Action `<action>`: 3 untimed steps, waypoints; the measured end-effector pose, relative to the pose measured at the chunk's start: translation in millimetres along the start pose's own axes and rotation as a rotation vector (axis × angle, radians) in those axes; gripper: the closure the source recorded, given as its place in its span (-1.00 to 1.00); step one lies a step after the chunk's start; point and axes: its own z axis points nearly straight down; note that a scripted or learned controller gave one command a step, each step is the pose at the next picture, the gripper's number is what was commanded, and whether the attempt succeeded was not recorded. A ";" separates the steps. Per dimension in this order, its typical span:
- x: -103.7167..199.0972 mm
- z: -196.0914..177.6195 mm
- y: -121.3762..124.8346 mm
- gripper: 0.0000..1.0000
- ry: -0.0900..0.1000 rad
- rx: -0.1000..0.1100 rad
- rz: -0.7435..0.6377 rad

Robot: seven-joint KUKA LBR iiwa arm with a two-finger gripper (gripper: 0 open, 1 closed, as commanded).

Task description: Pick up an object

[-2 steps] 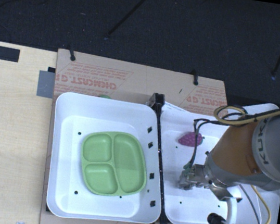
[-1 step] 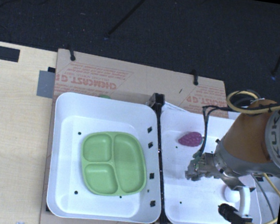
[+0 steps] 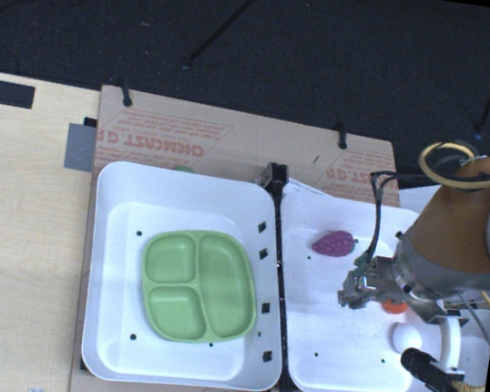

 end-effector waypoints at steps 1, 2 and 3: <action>-1.1 -52.7 1.0 1.00 0.000 -0.002 0.000; 45.3 -49.4 22.9 1.00 0.002 0.002 -0.004; 93.8 -36.2 26.5 1.00 0.002 0.006 -0.003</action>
